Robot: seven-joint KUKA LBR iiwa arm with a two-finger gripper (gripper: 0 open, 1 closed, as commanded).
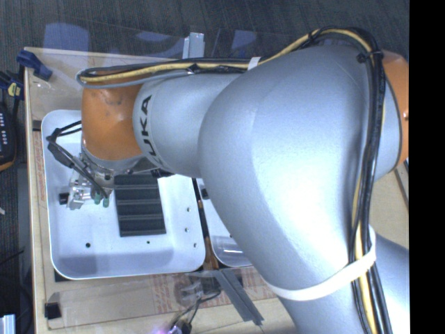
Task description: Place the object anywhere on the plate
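We see the grey arm stretched across two shallow white plastic bins on a wooden bench. Dark ribbed flooring lies beyond. Its two-finger gripper hangs over the left bin; we cannot tell its state.

The arm hides most of the right bin.

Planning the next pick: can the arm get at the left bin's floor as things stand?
Probably yes: the arm has its wrist hanging right above the left bin, and the bare floor near the front rim lies open.

A dark ribbed rectangular object lies flat in the left bin, near its middle.
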